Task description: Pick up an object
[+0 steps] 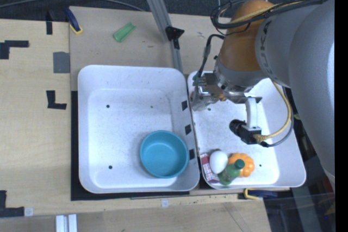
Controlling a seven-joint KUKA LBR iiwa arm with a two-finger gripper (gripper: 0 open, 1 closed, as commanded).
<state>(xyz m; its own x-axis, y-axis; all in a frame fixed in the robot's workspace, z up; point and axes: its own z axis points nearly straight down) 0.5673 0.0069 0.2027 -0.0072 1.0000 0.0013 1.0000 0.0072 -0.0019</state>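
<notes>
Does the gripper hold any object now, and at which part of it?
It cannot be told: the gripper hangs over the right bin, and no object shows between its fingers.

A single fixed camera sits above the worktop (32,117) and looks down on it at a slant, far enough back to take in both shallow white bins side by side, the left bin (87,117) and the right bin (283,171), along with bare wood on the left and dark floor along the top edge. The arm (304,41) enters from the right of the frame and stands much nearer the lens than the bins, so its grey body and orange band bulk large and cover the right bin's upper part.
</notes>
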